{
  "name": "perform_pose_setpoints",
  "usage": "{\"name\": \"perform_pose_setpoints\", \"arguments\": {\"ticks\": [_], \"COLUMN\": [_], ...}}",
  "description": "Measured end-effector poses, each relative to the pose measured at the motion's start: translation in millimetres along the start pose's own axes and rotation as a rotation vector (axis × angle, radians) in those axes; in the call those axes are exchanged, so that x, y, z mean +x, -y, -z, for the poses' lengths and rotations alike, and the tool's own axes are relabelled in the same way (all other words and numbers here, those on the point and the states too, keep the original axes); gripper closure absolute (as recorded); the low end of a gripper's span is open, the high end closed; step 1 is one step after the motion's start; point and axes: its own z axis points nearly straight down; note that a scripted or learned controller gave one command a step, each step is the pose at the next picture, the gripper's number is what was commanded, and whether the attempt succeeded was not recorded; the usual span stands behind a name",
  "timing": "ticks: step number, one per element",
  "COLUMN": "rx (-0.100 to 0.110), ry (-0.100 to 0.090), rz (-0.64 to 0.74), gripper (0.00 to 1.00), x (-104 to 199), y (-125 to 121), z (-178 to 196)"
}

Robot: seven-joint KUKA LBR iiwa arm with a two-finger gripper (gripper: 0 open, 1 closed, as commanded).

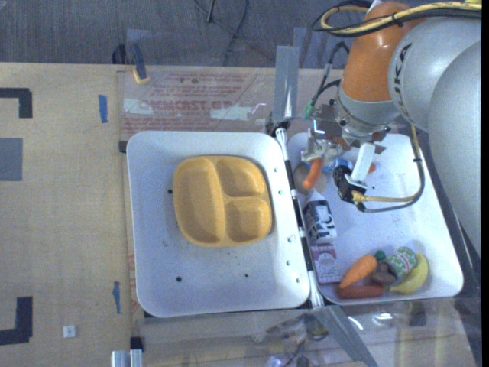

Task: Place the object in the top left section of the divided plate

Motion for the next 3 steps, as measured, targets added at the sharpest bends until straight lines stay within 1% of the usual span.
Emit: {"name": "perform_pose_setpoints", "arguments": {"ticks": [1, 2, 3], "rx": [-0.001, -0.002, -0.003], "ry": [-0.002, -0.002, -0.002], "rz": [-0.111, -0.048, -0.055], "gripper": [1.00, 1.00, 1.00], "x": [18.1, 78.5, 95.5], "y": [11.9, 1.2, 4.9], "z": [17.2, 0.1, 0.2]}}
